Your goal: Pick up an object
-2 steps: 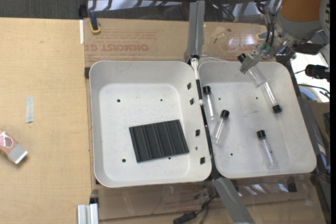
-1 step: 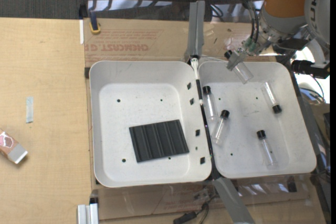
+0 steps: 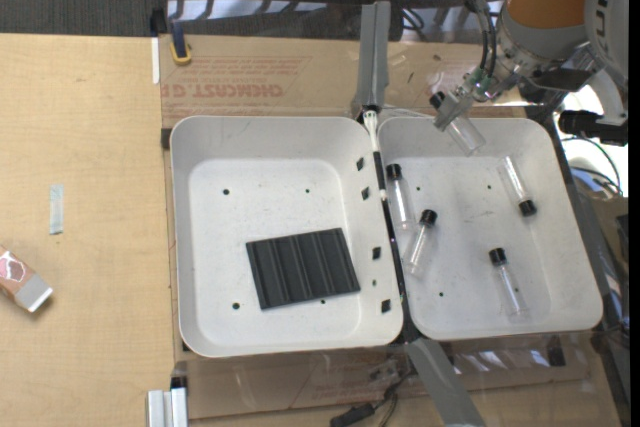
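Observation:
My gripper [image 3: 472,97] hangs over the back edge of the right bin [image 3: 560,215], under the orange-banded wrist. It looks shut on a clear tube with a black cap [image 3: 455,120], which slants down and to the right below the fingers. Several more clear capped tubes lie on the right bin's floor: one by the left wall [image 3: 397,197], one just right of it [image 3: 420,240], one at the right [image 3: 518,185] and one near the front [image 3: 505,280]. A black ribbed pad [image 3: 303,267] lies flat in the left bin [image 3: 200,215].
The two bins meet at a hinged rim [image 3: 385,235] with black clips. Cardboard [image 3: 260,80] lies behind the left bin. On the wooden bench to the left are a small grey strip [image 3: 56,210] and a wrapped block [image 3: 25,282]. Cables hang near the wrist at the right.

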Motion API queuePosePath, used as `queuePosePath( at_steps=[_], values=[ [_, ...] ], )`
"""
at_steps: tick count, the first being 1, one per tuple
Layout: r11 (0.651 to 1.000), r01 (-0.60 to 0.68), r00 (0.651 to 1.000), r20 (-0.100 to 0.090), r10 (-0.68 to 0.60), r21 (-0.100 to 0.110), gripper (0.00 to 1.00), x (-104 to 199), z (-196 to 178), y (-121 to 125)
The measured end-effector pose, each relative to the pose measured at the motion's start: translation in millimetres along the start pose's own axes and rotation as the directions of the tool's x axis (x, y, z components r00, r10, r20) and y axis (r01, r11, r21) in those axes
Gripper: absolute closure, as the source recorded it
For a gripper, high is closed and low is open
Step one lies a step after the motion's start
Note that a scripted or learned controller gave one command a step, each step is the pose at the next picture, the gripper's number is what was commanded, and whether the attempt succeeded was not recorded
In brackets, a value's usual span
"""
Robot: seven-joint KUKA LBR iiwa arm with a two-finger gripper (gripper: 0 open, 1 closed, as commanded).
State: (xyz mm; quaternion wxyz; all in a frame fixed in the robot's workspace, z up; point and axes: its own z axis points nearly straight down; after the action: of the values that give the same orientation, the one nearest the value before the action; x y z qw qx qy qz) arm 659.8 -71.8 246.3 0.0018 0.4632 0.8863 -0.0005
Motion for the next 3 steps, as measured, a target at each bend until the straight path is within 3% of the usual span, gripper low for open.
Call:
queuePosePath(
  at_steps=[1,3],
  values=[
    [0.998,-0.062,0.998,-0.003,0.062,0.003,1.0,45.6,12.3,30.7],
    [0.998,-0.059,0.998,0.0,0.059,0.002,1.0,44.2,-4.8,31.1]
  ],
)
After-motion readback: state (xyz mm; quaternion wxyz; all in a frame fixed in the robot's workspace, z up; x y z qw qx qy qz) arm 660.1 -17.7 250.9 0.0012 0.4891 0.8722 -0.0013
